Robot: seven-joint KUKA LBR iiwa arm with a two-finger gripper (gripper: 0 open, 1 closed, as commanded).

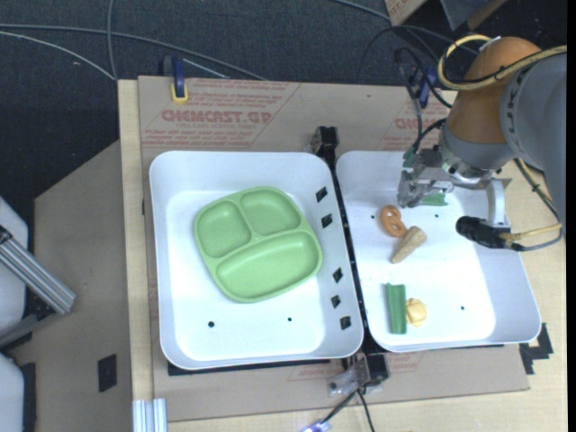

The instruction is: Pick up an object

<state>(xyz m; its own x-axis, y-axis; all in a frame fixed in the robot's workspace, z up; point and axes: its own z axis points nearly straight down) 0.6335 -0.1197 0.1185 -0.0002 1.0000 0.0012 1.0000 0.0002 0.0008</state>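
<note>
Red "CHEMCAST GP" lettering on the board
</note>
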